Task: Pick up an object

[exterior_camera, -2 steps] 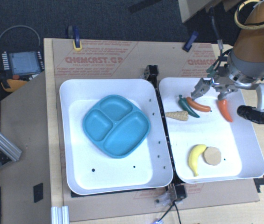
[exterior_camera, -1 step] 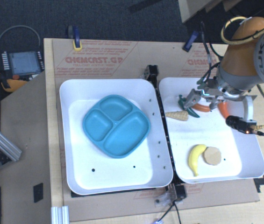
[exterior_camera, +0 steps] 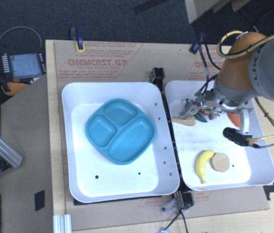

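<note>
The right bin (exterior_camera: 224, 181) holds a yellow banana (exterior_camera: 202, 165) and a round tan disc (exterior_camera: 220, 162) near its front. A tan wedge-shaped piece (exterior_camera: 184, 121) lies at its left wall, with a green item (exterior_camera: 202, 117) just right of it. An orange piece (exterior_camera: 233, 118) is partly hidden under the arm. My gripper (exterior_camera: 192, 108) is low in the back left of this bin, right above the tan wedge and the green item. The wrist hides how it stands and whether anything is in it.
The left bin (exterior_camera: 78, 178) holds a blue divided plate (exterior_camera: 121, 130). A black part with a yellow cable (exterior_camera: 236, 136) hangs off the arm over the right bin's middle. The bins' shared wall (exterior_camera: 169, 130) runs just left of the gripper.
</note>
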You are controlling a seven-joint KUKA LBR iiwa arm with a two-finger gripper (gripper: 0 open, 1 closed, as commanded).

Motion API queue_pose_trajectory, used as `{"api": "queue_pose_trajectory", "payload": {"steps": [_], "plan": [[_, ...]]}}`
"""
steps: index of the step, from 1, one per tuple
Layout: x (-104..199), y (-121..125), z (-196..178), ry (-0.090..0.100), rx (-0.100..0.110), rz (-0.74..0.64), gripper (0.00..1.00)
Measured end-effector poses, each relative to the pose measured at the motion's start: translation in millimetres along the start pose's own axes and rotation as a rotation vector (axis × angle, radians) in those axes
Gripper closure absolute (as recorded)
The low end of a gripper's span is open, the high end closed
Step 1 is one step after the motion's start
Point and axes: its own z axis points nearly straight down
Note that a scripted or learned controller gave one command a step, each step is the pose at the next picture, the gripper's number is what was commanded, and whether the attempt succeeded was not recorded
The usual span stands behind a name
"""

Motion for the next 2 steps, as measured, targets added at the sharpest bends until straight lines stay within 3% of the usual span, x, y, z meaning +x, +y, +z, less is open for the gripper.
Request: {"api": "queue_pose_trajectory", "payload": {"steps": [1, 2], "plan": [[1.5, 6.4, 7.4, -0.004, -0.018, -0.002, 0.00], [0.5, 1.0, 3.7, -0.005, -0.002, 0.000, 1.00]]}}
